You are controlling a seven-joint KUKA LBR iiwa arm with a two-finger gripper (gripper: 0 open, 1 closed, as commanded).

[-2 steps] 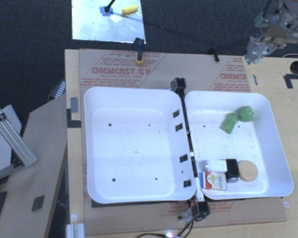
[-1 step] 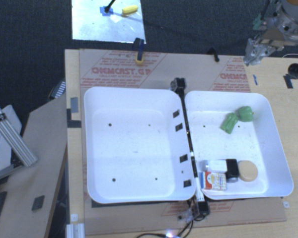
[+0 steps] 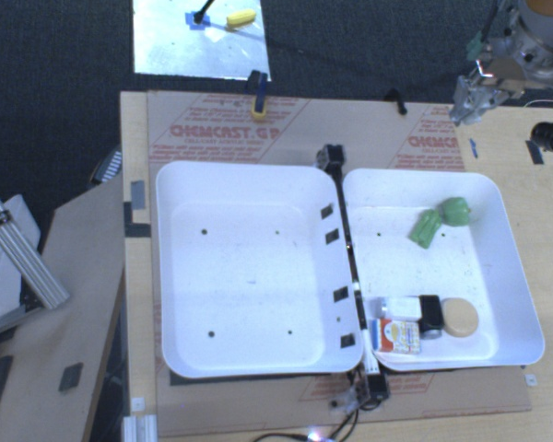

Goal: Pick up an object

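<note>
Green object [image 3: 440, 221] lies in my right bin [image 3: 511, 247], toward its far side, and along the near wall I see a small printed box [image 3: 398, 336], a black block [image 3: 430, 316] and a tan round disc [image 3: 460, 318] set close together. My gripper [image 3: 472, 98] hangs above the bench beyond the right bin's far corner, well apart from everything in it; its fingers hold nothing, and I cannot tell how wide they stand.
</note>
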